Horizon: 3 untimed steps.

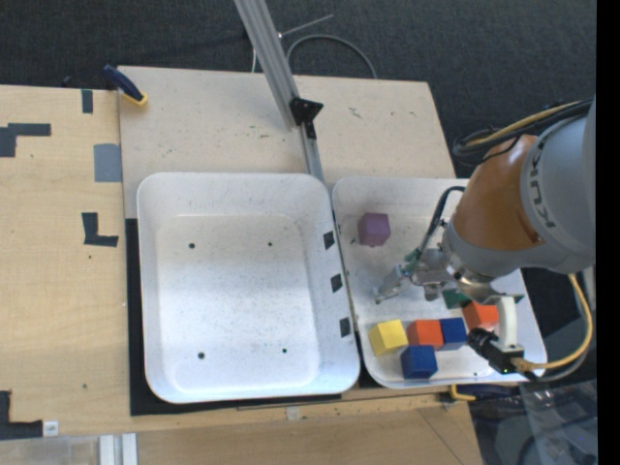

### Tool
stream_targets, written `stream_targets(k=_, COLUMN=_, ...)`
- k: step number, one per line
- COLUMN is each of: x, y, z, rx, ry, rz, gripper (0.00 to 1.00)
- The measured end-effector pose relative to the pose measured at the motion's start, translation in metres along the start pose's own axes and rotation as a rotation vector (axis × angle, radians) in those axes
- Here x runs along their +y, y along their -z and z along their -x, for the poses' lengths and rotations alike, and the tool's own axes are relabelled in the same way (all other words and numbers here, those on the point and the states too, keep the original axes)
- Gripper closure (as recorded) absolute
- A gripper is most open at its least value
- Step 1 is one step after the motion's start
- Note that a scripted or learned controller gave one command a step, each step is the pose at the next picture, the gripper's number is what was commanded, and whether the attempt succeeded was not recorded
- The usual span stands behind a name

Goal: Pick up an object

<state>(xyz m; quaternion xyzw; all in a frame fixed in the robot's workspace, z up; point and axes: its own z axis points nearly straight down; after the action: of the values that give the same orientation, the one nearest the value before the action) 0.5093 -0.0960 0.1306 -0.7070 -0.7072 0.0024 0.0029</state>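
Reaching in from the right, the grey arm (pixel 542 201) with its orange band hangs over the right bin (pixel 354 197), its end effector (pixel 399 287) low above the bin floor. Two thin fingers (pixel 387 294) point to the left with a narrow gap between them, and nothing sits in that gap.

A purple block (pixel 374 228) lies near the back of the right bin, up and to the left of the end effector and apart from it. Along the front of the same bin sits a cluster of blocks: a yellow block (pixel 390 335) at the left, an orange block (pixel 425 333) just beside it, and a blue block (pixel 452 331) touching the orange one on its right. Another blue block (pixel 418 360) lies in front of that row, close to the bin's front rim. A further orange block (pixel 480 313) shows partly under the wrist, to the right of the cluster.

The left bin (pixel 155 260) stands side by side with the right one on the pale wooden surface (pixel 58 260). A metal rail (pixel 266 42) slants down from the top toward the place where the two bins meet.
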Motion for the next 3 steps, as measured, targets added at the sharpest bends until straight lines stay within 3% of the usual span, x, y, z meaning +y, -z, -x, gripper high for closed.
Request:
stream_targets(k=1, x=0.001, y=0.012, z=-0.001, rx=0.001, ry=0.001, rz=0.003, gripper=1.00)
stream_targets(k=3, x=0.001, y=0.100, z=-0.002, rx=-0.001, ry=0.000, rz=0.011, gripper=1.00)
